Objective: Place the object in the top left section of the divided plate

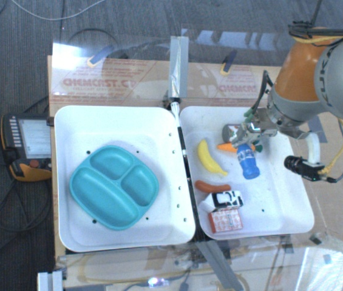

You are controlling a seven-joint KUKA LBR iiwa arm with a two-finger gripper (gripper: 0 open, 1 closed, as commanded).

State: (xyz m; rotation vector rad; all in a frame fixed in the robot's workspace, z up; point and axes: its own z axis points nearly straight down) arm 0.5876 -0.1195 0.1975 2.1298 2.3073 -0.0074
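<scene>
place: robotics lab | cues: grey carpet (13, 53), loose cables (44, 8), two white bins (86, 117), teach pendant (27, 147)

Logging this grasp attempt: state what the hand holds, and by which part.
Cannot be told. The hand sits low in the right bin over the carrot and the blue bottle, but no object visibly sits between its fingers.

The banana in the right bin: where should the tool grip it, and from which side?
Probably across the middle of the banana, coming straight down from above. It lies flat on the floor of the right bin, running diagonally, narrow across its width. Both long sides are free; the sausage and carrot lie apart from it.
</scene>
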